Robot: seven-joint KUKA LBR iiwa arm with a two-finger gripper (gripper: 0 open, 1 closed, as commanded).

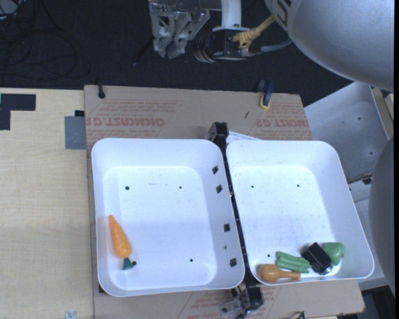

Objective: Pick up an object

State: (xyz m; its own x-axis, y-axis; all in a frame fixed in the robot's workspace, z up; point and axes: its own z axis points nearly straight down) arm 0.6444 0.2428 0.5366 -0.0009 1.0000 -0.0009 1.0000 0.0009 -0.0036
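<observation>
An orange toy carrot (120, 237) with a small green top lies near the front left corner of the left bin (156, 153). In the front right corner of the right bin (286, 153) sit an orange gourd-shaped toy (276, 273), a green pea pod (292, 262), a black block (317, 258) and a green piece (334, 250), all packed close together. My gripper (175, 40) hangs high beyond the back edge of the bench, over the dark floor, far from both bins and with nothing in it.
The bins rest on a brown cardboard sheet (186, 115). Black clips (219, 133) join them along the middle divider. A blue and yellow clamp (266, 95) stands at the cardboard's back right. The large grey arm body (339, 25) fills the upper right.
</observation>
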